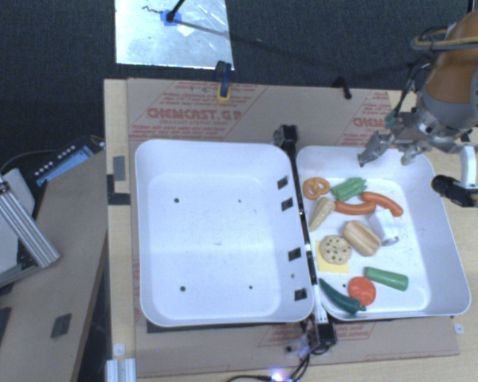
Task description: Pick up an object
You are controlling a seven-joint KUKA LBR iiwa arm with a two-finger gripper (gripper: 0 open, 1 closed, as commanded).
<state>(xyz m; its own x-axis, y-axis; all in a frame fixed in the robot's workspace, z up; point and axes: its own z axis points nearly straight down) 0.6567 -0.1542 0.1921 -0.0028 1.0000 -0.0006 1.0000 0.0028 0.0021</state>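
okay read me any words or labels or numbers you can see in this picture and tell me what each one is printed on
"CHEMCAST GP": red print, repeated on the brown board under the two bins; clearest at its top left, above the left bin.
Smaller red lines under each logo: too blurred to read.
Repeats at the board's top right and along its front edge: partly covered, too blurred to read in full.
Toy food in the right bin: no lettering visible.

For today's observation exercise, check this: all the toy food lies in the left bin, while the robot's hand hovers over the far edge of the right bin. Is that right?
Not quite. The toy food, such as the pretzel, hot dog and cookie, lies in the right bin, not the left bin. The camera view shows this. The hand does hover over the right bin's far edge.
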